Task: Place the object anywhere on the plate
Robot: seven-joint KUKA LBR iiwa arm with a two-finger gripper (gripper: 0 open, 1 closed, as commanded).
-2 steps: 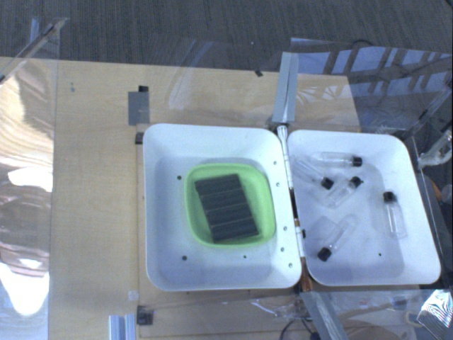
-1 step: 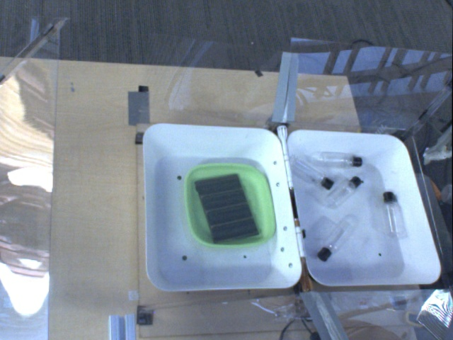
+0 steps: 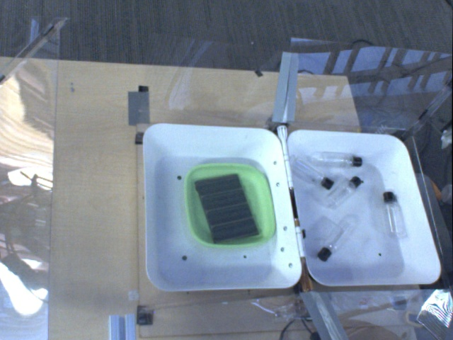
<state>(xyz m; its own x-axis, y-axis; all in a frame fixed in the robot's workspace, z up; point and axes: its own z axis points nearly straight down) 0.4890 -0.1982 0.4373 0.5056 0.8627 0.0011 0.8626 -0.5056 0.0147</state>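
While the dark ribbed block (image 3: pixel 226 208) lies flat on the green plate (image 3: pixel 194 190) in the left bin (image 3: pixel 163 261), task reads as done, by my judgement. Camera view, items: right bin (image 3: pixel 417 261) w/ five clear vials, black caps, e.g. vial (image 3: pixel 335 161) near back wall. Gripper state: can't tell. Next move, if any: nothing beyond confirming block sits inside plate rim.

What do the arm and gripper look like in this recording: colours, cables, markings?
No arm or gripper details to log from this frame. It gives the green plate with a dark ribbed block on it in the left bin, and clear black-capped vials in the right bin.
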